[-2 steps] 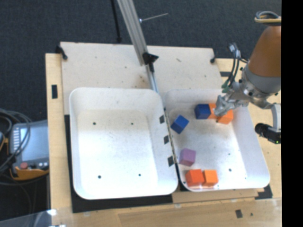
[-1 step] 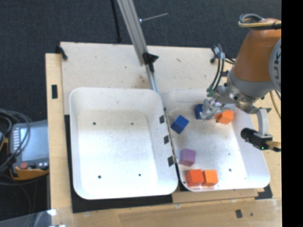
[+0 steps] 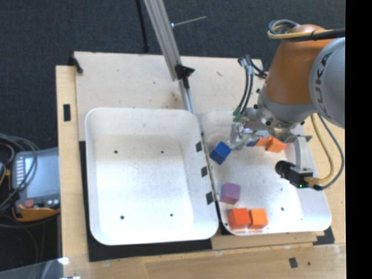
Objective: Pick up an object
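Spanning the bench [image 3: 116,74], a pale wooden board with a scuffed matt surface, are two shallow white bins with rounded corners, set side by side and touching along their inner walls; the left bin [image 3: 99,156] is seen as smooth, speckled plastic with small dark dots in its floor; the right bin [image 3: 317,211] is of the same make and holds all the loose objects.

Next in size, the arm [image 3: 302,68] is recorded as a glossy orange and grey shell reaching over the right bin, with cables looped beside it; a ribbed metal rail [image 3: 160,22] crosses the bench at a slant.

The gripper [image 3: 241,133] is set low over the upper part of the right bin; whether it is spread or closed cannot be told, and nothing is seen held by it.

Objects, all small matt blocks with sharp edges: an orange block [image 3: 238,217] and a smaller orange cube [image 3: 258,217] touching at the bin's near wall; a purple cube [image 3: 231,192] just above them; a blue cube [image 3: 220,153] tilted, just beside the gripper and near the dividing wall; an orange piece [image 3: 274,145] partly hidden under the wrist.

Progress is judged early: nothing is lifted; a grasp and a raise are left, the blue cube being the likeliest target.
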`<state>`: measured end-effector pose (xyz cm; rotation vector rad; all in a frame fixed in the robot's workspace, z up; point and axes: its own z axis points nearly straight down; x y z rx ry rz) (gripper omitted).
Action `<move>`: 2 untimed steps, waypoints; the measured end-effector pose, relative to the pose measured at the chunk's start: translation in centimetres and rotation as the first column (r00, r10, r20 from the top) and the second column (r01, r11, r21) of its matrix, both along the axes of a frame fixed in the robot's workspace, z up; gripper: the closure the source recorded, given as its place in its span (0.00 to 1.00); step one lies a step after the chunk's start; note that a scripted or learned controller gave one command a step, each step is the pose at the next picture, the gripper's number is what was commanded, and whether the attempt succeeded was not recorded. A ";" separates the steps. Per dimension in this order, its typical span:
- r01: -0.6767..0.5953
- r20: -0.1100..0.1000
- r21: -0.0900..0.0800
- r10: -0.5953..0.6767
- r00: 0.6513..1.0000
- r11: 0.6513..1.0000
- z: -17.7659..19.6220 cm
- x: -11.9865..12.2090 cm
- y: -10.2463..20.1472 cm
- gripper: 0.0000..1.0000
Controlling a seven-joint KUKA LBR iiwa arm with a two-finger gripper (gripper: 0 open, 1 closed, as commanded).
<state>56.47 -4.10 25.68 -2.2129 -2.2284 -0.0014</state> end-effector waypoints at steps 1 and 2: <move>0.001 -0.001 -0.001 -0.001 1.000 1.000 -1.3 -2.0 5.6 1.00; 0.004 -0.001 -0.001 -0.004 1.000 1.000 -2.4 -4.0 10.8 1.00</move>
